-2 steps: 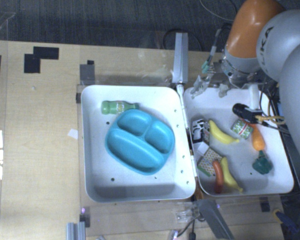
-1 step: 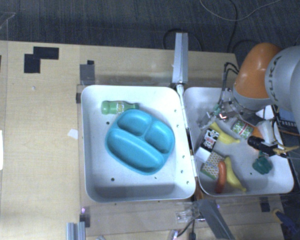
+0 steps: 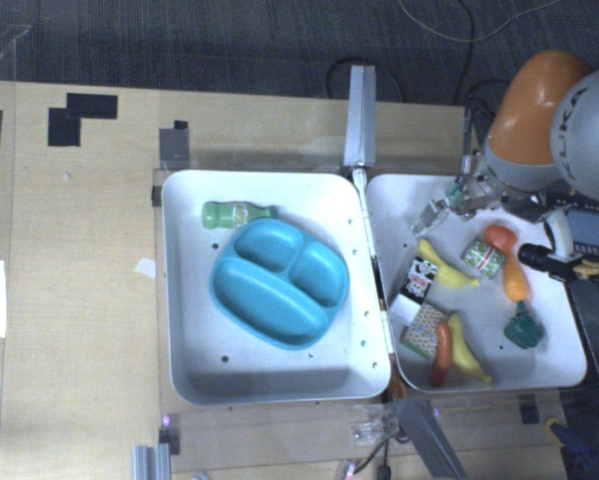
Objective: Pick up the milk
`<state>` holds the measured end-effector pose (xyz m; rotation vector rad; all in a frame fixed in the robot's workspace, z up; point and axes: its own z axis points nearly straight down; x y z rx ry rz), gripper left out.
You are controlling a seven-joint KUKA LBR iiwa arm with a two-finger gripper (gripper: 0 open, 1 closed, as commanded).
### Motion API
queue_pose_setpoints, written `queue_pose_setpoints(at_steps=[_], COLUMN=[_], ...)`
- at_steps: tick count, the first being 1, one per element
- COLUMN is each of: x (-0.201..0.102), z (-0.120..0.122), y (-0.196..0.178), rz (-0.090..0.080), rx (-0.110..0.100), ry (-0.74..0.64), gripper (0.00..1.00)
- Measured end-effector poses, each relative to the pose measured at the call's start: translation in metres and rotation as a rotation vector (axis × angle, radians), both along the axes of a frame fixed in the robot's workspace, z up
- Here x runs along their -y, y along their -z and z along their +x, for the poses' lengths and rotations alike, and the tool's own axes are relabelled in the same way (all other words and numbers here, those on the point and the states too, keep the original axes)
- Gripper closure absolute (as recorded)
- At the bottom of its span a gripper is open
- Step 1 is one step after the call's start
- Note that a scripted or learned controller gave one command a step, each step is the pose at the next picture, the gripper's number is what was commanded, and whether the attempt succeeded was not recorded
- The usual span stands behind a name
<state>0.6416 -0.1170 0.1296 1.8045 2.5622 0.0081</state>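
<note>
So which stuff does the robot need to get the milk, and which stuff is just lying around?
Needed:
milk carton
gripper
right bin

Just lying around:
blue plate
green bottle
left bin
two bananas
can
carrot
sausage
dark green toy

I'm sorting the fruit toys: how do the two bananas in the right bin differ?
The upper banana lies across the bin beside the black-and-white milk carton; the lower banana lies nearer the front wall, running more lengthwise. The upper banana lies uncovered; the lower banana has a red sausage against its left side. Both are yellow, curved and lying flat in the right bin.
</note>
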Motion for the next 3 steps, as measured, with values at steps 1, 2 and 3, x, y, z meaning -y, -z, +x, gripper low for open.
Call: queue_pose_setpoints(at_steps=[1,2,3], x=[-0.055,-0.027,-0.029], z=[-0.017,-0.063,-0.061], y=[-0.058,0.040,0.027], rz=[-0.001,-0.004,-0.003], rx=[0.000,0.005,0.012], ry=[-0.159,-0.381,-0.381], gripper=[0.00,0.00,1.00])
